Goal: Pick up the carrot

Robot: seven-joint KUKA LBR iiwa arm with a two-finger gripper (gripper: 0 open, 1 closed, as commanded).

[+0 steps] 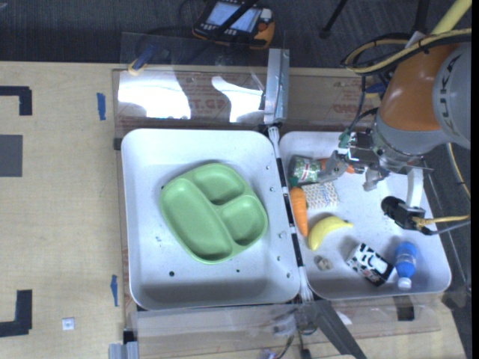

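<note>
My gripper [352, 163] hangs over the right bin [434, 275], jaw state I cannot tell, with the carrot [299, 209] lying untouched at its seven o'clock.

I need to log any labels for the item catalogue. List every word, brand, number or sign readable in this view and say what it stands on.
Nothing can be read with certainty.
Green can: label print too blurred.
Patterned packet: small dots, no legible words.
Black-and-white carton: markings too small.
Blue-capped bottle: no legible label.
Handheld screen beyond the bins: display lit, text too small.
Cardboard behind the bins: faint reddish print, unreadable.
</note>
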